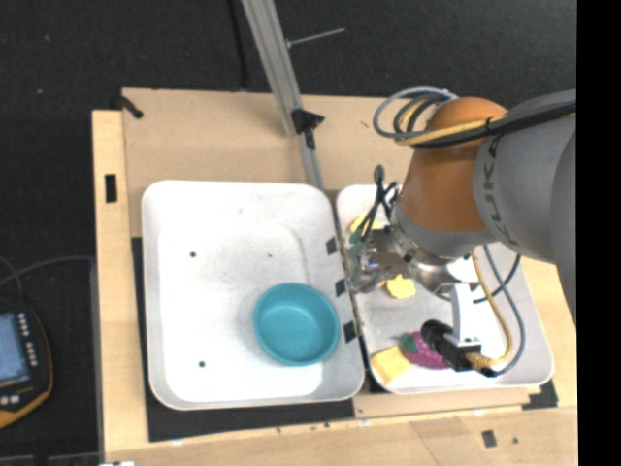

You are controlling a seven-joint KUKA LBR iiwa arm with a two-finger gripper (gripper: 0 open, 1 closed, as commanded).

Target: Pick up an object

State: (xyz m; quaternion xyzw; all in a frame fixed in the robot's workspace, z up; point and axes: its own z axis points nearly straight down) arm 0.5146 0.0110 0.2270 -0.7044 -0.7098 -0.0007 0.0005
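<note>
Camera view: arm low in right bin (532, 362), end effector (374, 265) near left wall beside yellow piece (398, 286); we cannot tell its state. Yellow block (388, 363), purple item (424, 349) at front. Blue bowl (296, 322) in left bin (194, 221). We judge descent aimed at clutter.

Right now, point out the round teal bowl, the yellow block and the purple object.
Round teal bowl (294, 324), camera view, inner bottom.
Yellow block (389, 362), camera view, top face.
Purple object (423, 351), camera view, visible middle.

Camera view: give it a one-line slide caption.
KUKA arm lowers its claw into the right bin; a blue bowl sits in the left bin.
</note>
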